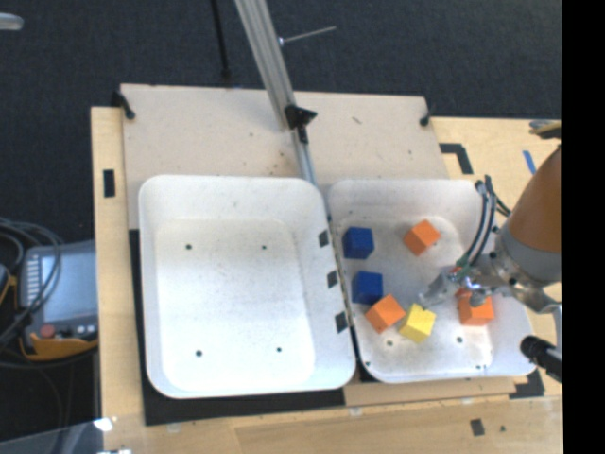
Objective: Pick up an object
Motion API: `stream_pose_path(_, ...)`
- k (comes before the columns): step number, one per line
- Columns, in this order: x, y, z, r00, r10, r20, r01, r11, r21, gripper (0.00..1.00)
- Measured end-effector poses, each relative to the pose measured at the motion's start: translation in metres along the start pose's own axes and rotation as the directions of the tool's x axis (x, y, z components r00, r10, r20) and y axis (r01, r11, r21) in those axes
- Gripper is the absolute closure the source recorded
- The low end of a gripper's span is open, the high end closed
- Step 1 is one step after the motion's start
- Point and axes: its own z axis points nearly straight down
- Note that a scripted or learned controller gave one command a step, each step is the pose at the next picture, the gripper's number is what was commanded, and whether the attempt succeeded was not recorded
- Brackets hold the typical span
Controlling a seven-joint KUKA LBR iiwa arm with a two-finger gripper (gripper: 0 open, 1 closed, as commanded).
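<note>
Yellow block (418, 323) lies just left of the pincer (461, 287).

wooden bench (397, 419), two white bins (236, 282) side by side

You are looking at open floor across the left bin (236, 282). Right bin (397, 206): two blue cubes (357, 242) crowding the divider, orange cubes (423, 236) and yellow cube (418, 323) cluttering the middle. A slanted metal pole (269, 60) is crossing above the bins' far edge.
</note>
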Motion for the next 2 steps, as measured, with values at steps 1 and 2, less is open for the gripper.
stream_pose_path(1,0.0,-0.006,0.044,1.0,0.0,-0.002,0.0,1.0,-0.01,0.0)
stream_pose_path(2,-0.002,-0.005,0.03,1.0,0.005,0.001,-0.005,1.0,-0.017,1.0)
